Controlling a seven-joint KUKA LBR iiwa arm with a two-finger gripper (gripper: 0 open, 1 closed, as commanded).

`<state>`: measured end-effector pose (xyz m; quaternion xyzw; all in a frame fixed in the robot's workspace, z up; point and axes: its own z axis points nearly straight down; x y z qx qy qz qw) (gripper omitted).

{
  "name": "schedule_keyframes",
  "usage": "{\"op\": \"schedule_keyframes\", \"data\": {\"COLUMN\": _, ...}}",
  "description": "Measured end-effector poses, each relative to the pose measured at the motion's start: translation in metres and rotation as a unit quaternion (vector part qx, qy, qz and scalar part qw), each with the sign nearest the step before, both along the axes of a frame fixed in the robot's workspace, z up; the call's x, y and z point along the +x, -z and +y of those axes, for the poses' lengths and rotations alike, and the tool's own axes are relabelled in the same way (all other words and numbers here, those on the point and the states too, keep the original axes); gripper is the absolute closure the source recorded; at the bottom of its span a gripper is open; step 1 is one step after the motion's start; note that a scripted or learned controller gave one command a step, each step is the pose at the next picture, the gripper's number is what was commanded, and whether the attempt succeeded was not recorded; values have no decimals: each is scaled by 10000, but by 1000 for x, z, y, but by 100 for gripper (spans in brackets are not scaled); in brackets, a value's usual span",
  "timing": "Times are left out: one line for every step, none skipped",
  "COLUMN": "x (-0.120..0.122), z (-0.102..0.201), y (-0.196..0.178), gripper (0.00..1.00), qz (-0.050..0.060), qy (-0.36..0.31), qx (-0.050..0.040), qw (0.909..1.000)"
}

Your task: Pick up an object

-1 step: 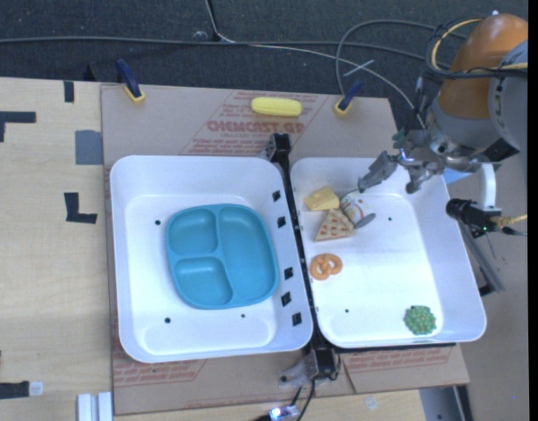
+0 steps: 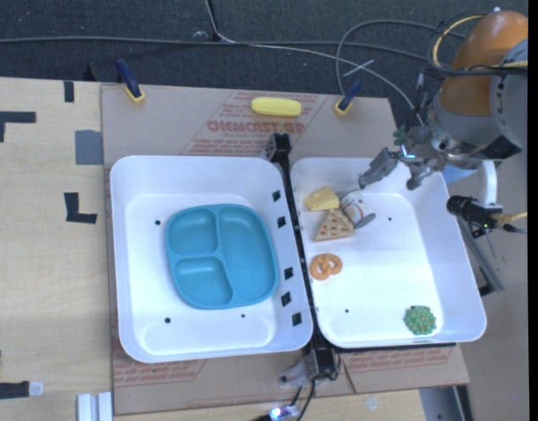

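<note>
The right bin [image 2: 444, 261] holds a yellow chunk [image 2: 321, 200], a tan waffle-like wedge [image 2: 333, 226], an orange pretzel [image 2: 326, 266] and a green broccoli-like piece [image 2: 419, 319]. A small grey and red item [image 2: 358, 215] lies next to the wedge. My gripper [image 2: 391, 179] hangs over the bin's far edge, up and to the right of the yellow chunk. Its two fingers are spread open and hold nothing.
A blue divided plate [image 2: 222, 255] lies in the left bin [image 2: 128, 235]. A yellow banana-shaped object [image 2: 276, 106] rests on the cardboard behind the bins. Two clamps [image 2: 128, 82] hold the cardboard's far edge. Cables loop above the arm.
</note>
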<state>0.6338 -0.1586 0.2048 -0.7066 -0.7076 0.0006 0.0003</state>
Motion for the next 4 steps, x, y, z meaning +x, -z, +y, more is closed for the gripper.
{"op": "schedule_keyframes", "data": {"x": -3, "z": 0, "y": 44, "gripper": 0, "qz": 21, "qy": 1, "qx": -2, "qw": 10000}}
{"op": "schedule_keyframes", "data": {"x": -6, "z": -9, "y": 93, "gripper": 0, "qz": 16, "qy": 2, "qx": -3, "qw": 10000}}
{"op": "schedule_keyframes", "data": {"x": -4, "z": -9, "y": 117, "gripper": 0, "qz": -32, "qy": 1, "qx": -15, "qw": 10000}}
{"op": "schedule_keyframes", "data": {"x": -3, "z": -8, "y": 106, "gripper": 100, "qz": -47, "qy": -8, "qx": -14, "qw": 10000}}
